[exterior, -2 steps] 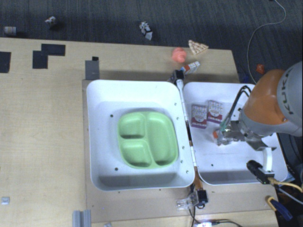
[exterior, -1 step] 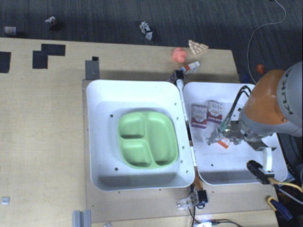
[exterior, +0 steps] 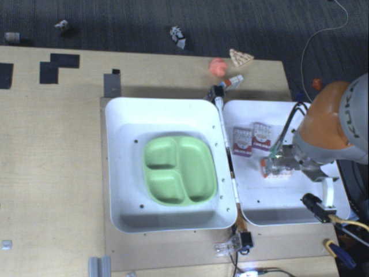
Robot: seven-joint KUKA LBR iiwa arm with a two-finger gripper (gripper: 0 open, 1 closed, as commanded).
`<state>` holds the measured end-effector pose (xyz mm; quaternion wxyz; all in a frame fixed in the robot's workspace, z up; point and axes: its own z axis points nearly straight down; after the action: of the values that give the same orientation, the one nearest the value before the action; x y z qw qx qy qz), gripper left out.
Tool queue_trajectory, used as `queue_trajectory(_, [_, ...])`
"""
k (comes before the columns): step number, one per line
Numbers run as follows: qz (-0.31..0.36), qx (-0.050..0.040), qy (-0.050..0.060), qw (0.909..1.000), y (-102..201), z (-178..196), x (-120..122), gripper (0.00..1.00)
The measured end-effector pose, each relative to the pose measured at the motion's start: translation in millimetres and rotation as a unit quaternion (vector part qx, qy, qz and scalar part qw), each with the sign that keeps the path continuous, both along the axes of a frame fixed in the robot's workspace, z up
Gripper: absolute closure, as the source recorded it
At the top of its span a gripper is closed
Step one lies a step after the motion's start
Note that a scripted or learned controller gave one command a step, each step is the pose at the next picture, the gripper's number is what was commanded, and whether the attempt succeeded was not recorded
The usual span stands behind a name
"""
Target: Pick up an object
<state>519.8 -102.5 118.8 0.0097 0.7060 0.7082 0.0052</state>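
A pale green plastic tray with three compartments lies flat in the left shallow white bin, well to the left of the gripper. In the right shallow white bin, two small white-and-maroon printed cartons lie side by side, just up and left of the gripper. The grey two-finger gripper hangs low over that bin's floor, and a small red-and-white object sits right at its tip; whether the fingers are spread or pinching it I cannot tell. Beyond the bins, a pink ball rests on the wooden bench.
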Motion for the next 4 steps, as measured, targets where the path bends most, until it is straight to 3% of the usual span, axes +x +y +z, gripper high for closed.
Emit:
queue_trajectory(1, [0.0,0.0001,0.0,1.0,0.0,0.0,0.0,0.0])
queue_trajectory(2, [-0.002,-0.0028,0.0,1.0,12.0,-28.5,-1.3,0.0])
queue_trajectory(3, [-0.001,-0.0024,-0.004,1.0,12.6,-15.7,1.6,1.0])
queue_trajectory(4, [-0.001,-0.0026,-0.003,1.0,12.6,-16.2,1.2,0.0])
